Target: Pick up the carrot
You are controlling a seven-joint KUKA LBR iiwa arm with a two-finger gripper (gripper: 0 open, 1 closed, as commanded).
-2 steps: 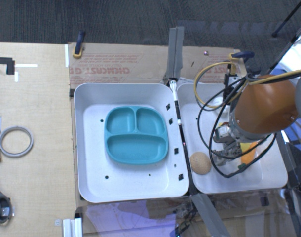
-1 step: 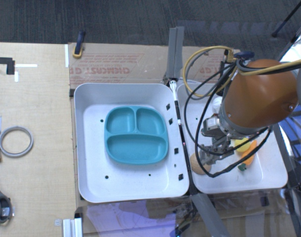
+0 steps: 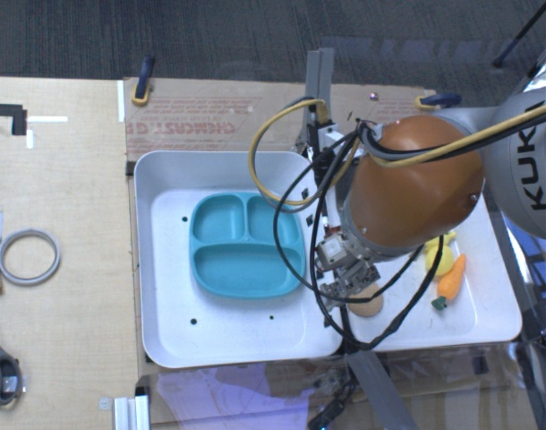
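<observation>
We see the carrot [image 3: 451, 279] lying to the right of the tool [image 3: 346, 276], long axis slanting, green tip lower-left; whether the tool is parted, we cannot tell.

One fixed camera looks down at a slant from above the bench [image 3: 67, 150], quite near, facing both white bins [image 3: 166, 330]; the arm [image 3: 416, 182] enters from the right.

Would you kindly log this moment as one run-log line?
carrot: lying in right bin, not held | gripper: over bin divider, left of carrot | blue tray: in left bin
</observation>
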